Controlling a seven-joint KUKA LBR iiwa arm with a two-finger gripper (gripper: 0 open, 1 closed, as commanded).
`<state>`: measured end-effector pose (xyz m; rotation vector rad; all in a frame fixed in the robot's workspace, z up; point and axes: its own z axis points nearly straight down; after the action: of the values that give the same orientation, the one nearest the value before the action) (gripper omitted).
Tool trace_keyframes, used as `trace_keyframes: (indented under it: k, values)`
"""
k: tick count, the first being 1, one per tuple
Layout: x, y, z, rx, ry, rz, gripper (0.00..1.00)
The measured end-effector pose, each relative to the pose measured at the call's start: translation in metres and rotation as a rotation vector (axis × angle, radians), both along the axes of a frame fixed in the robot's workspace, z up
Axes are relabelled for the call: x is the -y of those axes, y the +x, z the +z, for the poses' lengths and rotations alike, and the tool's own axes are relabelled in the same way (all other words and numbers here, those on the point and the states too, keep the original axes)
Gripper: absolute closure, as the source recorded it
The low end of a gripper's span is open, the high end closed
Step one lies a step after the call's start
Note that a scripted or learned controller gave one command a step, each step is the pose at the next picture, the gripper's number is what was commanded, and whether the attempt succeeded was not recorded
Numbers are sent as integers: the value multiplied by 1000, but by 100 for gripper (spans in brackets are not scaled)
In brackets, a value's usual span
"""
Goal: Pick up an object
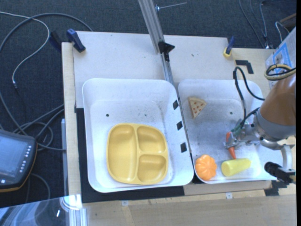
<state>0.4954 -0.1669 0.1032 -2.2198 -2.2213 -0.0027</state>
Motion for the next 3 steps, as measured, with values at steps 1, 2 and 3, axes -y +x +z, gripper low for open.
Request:
trace_keyframes:
  k: [1,2,3]
  values:
    - [2,1,64,7,-4,1,100]
    - [5,5,128,8,-5,1,100]
    - [5,6,144,4,-3,1,100]
